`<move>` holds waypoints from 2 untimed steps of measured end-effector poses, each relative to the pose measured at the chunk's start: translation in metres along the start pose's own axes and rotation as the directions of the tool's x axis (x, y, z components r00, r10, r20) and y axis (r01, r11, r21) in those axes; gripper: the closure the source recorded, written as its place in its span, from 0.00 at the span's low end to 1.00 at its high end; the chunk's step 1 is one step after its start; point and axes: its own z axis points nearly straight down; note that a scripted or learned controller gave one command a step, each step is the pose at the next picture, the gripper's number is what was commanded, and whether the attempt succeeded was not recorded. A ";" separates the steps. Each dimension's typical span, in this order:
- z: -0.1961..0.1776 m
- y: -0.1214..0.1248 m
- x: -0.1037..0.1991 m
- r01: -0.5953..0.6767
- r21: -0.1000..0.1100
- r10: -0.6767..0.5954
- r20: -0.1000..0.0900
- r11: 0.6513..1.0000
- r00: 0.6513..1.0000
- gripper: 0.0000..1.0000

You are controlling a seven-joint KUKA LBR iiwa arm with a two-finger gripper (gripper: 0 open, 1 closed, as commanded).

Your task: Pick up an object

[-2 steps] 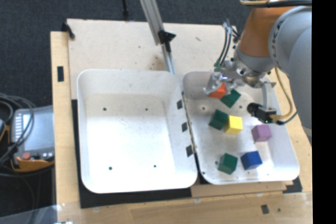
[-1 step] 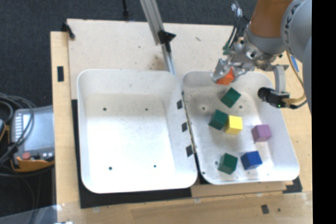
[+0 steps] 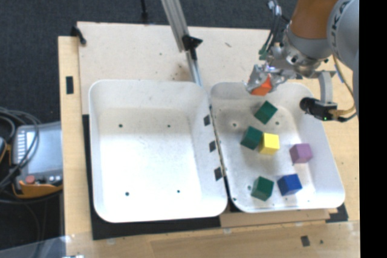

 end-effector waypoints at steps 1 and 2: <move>-0.007 0.001 0.047 0.001 0.001 -0.001 -0.001 1.000 1.000 1.00; -0.014 0.008 0.102 0.002 0.001 -0.002 -0.001 1.000 1.000 1.00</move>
